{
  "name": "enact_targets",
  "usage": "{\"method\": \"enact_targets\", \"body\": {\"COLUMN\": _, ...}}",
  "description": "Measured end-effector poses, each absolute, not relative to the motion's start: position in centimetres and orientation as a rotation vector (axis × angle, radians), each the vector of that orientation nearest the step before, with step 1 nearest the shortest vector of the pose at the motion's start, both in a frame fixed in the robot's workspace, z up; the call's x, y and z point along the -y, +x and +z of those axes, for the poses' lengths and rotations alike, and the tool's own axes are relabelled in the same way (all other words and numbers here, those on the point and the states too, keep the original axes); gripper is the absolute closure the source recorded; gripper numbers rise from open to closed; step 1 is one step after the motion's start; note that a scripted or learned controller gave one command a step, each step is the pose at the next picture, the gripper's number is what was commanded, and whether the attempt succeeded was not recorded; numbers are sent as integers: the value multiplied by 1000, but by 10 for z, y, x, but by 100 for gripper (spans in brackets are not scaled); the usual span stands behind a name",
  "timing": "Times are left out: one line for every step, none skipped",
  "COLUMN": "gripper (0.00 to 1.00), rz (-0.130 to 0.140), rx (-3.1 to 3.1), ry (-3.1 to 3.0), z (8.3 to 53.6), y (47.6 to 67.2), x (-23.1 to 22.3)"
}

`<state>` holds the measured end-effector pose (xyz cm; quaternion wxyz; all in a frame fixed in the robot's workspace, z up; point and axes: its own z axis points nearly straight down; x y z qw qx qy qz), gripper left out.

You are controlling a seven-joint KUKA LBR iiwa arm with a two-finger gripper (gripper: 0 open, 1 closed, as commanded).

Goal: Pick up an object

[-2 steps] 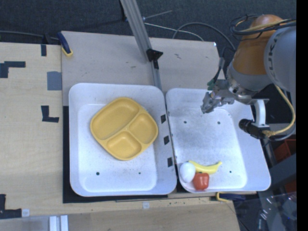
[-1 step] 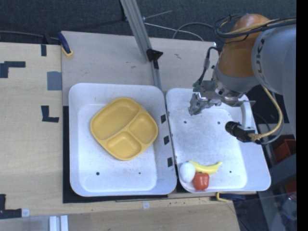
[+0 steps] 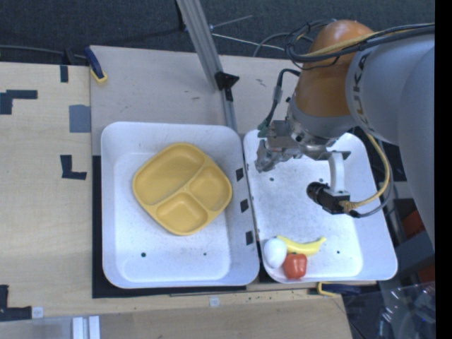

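Camera view: arm enters from right, gripper (image 3: 272, 155) over far-left part of right bin (image 3: 367, 256). Fingers point down, nothing seen betw. them; how far open, cannot tell. Objs sit at near edge of right bin: white egg (image 3: 273, 252), banana (image 3: 304, 245), red pepper (image 3: 296, 265), all touching, well apart from gripper. Left bin (image 3: 116, 210) holds yellow divided plate (image 3: 182, 188), approx. centre.
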<state>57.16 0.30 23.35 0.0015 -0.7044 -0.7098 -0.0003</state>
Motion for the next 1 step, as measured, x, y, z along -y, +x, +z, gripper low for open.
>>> {"method": "enact_targets", "body": {"gripper": 100, "rz": 1, "rx": 2227, "ry": -2211, "z": 239, "y": 553, "x": -47}}
